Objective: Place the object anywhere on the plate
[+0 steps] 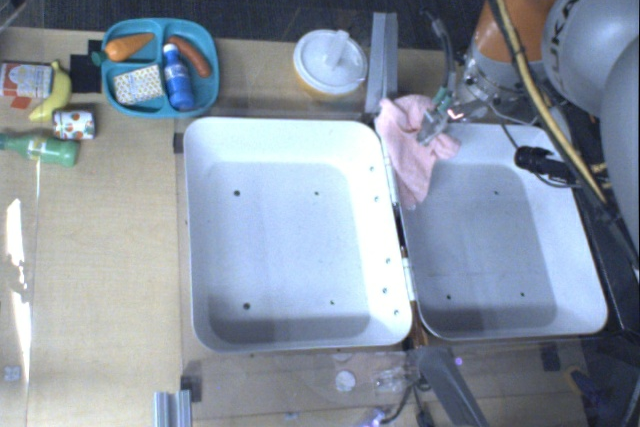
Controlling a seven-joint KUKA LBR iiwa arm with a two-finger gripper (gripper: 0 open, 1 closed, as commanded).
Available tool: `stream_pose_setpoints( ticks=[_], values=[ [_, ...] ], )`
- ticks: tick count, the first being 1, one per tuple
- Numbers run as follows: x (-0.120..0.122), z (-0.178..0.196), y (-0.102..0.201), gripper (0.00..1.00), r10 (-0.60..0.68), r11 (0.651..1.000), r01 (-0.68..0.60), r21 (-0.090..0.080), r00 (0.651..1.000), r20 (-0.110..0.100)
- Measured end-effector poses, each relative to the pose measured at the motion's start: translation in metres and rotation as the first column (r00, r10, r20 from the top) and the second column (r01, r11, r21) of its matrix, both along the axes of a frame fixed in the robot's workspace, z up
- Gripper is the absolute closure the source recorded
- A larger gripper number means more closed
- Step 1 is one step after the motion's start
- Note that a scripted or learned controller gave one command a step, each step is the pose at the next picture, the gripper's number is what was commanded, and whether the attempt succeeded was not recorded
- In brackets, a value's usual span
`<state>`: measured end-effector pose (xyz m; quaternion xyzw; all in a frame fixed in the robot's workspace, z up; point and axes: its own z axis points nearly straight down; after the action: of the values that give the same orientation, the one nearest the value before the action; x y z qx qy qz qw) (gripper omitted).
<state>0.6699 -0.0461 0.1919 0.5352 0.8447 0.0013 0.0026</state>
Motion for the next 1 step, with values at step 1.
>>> stream_pose_setpoints(
  ticks=[1],
  values=[
    [0.0015, 0.0336, 0.0020, 1.00, 0.006, 1.000, -0.006, 0.000, 1.000, 0.000]
  ],
)
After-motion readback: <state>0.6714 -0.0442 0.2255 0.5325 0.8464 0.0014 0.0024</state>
